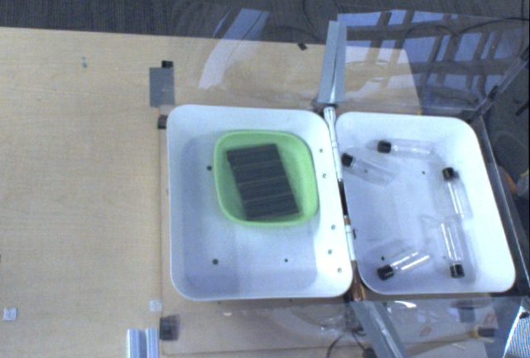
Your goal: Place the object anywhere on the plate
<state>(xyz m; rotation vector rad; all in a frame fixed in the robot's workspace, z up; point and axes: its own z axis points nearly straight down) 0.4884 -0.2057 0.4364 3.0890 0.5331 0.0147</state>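
Green and square, the plate [266, 177] sits in the left bin [248, 203] on the table [79, 182], a dark ribbed slab [262, 181] lying on it. In the right bin [414, 203], five clear tubes with black caps are scattered: [366, 166], [403, 148], [456, 191], [402, 263], [452, 249].

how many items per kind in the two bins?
Green plate: 1, left bin
Dark ridged block: 1, lying on the plate
Clear tubes with black caps: 5, right bin ()
Total: 7
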